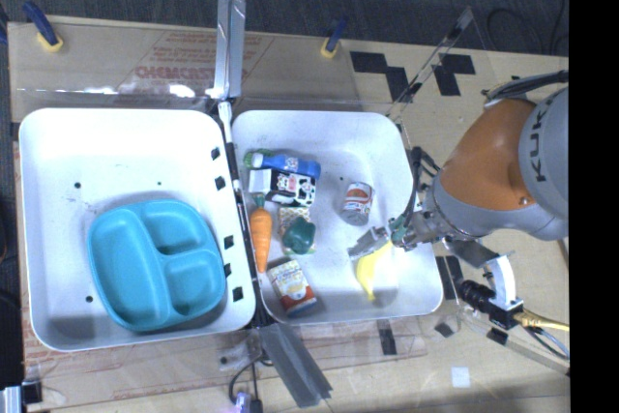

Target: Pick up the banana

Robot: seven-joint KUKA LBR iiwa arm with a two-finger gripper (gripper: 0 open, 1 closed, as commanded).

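The yellow banana (370, 273) lies in the right bin (319, 123), near its front right corner. My gripper (368, 244) is low over the banana's upper end, reaching in from the right past the bin's right wall. The grey wrist and orange band sit just outside that wall. From this angle, contact between the gripper and the banana cannot be made out.
Left of the banana lie a teal object (298, 235), a carrot (260, 239) and a small red-labelled can (291, 286). Farther back are a blue and white carton (281, 177) and a tin can (357, 201). The left bin (58, 135) holds a blue divided plate (155, 263).
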